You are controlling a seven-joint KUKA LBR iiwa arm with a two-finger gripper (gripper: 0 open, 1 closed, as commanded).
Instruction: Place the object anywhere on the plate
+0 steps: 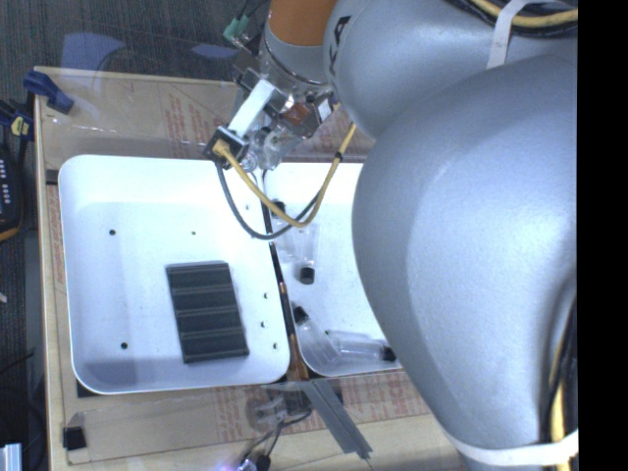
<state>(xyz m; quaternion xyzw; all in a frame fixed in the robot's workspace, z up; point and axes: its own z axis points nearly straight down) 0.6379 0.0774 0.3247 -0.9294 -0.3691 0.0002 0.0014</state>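
A dark ribbed rectangular plate [206,312] lies flat in the left white bin [98,194]. The grey arm [461,214] covers most of the right bin [324,361]. Its hand [250,145] hovers above the bins' shared edge, trailing yellow and black cables [260,209]. Faint red print on the tabletop [177,116] is unreadable.

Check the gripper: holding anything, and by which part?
Cannot tell. The gripper sits over the left bin's far right corner; nothing shows between its fingers. The dark ridged plate lies in that bin.
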